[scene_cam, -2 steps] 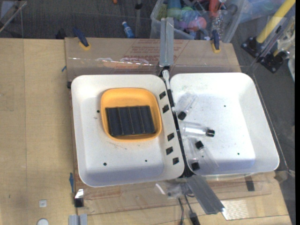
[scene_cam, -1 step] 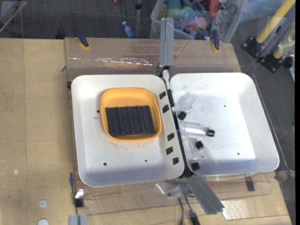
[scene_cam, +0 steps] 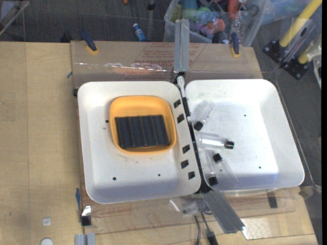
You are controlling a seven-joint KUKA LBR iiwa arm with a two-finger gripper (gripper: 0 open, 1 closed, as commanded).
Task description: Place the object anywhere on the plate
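A yellow plate (scene_cam: 118,109) with rounded corners sits in the left white bin (scene_cam: 94,157), toward its back middle. A black ridged rectangular object (scene_cam: 142,131) lies flat on the plate and covers most of its inside. Its long side runs left to right, and it reaches close to the plate's front rim.
The right white bin (scene_cam: 265,137) holds a few clear tubes with black caps (scene_cam: 214,144) close to the centre divider (scene_cam: 184,131). A clear box of coloured toys (scene_cam: 219,6) stands behind the bins. Bare wooden bench (scene_cam: 36,137) lies to the left.
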